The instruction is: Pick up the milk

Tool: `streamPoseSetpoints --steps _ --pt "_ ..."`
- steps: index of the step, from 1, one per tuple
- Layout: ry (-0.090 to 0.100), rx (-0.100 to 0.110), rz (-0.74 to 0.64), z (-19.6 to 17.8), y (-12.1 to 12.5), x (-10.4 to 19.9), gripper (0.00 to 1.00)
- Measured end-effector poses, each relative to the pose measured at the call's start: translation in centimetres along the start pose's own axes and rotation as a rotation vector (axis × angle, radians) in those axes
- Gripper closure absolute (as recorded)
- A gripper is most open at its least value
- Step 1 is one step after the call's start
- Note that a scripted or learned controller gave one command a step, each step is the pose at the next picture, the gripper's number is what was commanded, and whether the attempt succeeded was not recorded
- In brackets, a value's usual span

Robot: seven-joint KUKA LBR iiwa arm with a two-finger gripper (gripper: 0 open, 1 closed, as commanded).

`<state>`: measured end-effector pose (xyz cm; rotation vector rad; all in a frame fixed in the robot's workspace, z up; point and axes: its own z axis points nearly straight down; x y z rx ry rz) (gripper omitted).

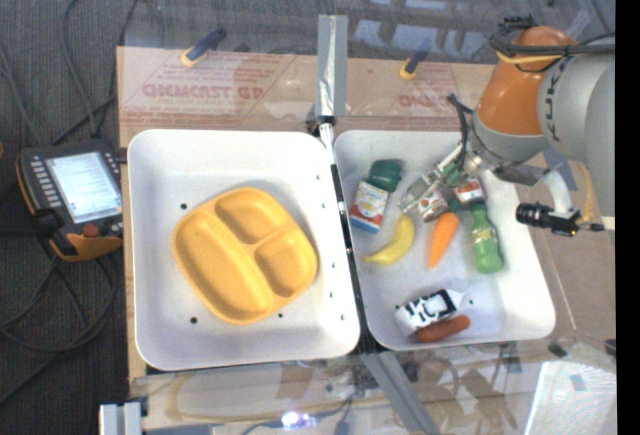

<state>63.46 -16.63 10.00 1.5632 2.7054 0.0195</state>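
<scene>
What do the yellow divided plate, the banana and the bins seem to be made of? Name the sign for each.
Yellow divided plate: likely moulded plastic, matte, uniform colour with soft ridges.
Banana: probably a plastic toy, smooth, even yellow.
Bins: seemingly thin white plastic, with rounded corners and a slight sheen.

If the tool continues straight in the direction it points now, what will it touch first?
Probably the banana. The tool points down-left in the right bin, and the banana lies next in that line, beside the milk. Its height is unclear, so it may reach the bin floor first.
</scene>
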Motion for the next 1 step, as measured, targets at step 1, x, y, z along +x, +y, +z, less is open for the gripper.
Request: streamPoseSetpoints --steps 1 --pt "0.013 0.023 -0.132 -6.42 -8.28 5.54 0.0"
